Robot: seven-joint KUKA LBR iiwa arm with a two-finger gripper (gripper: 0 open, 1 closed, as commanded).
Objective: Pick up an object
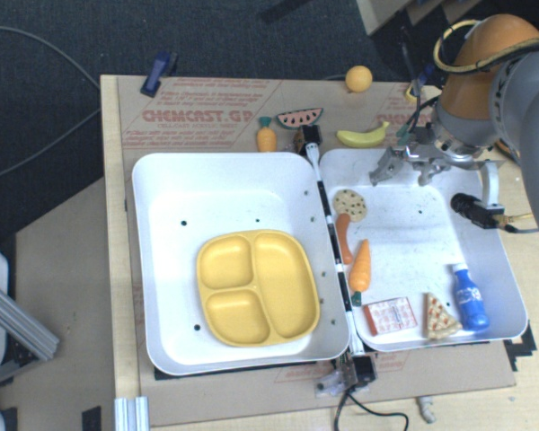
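My gripper [402, 172] hangs over the far end of the right bin [499, 254], fingers spread open with nothing between them. A round cookie [349, 205] lies just to its near left. Along the bin's left wall lie a reddish sausage [342, 234] and an orange carrot [359, 266]. At the near end sit a red cracker box [391, 315], a pizza slice [440, 317] and a blue bottle [469, 297].
A yellow divided plate [256, 287] fills the near part of the left bin [162, 205]. Beyond the bins on the bench lie a banana [361, 136], an orange ball [358, 79], a watermelon slice [300, 117], a small orange fruit [267, 138] and a blue clip [157, 73].
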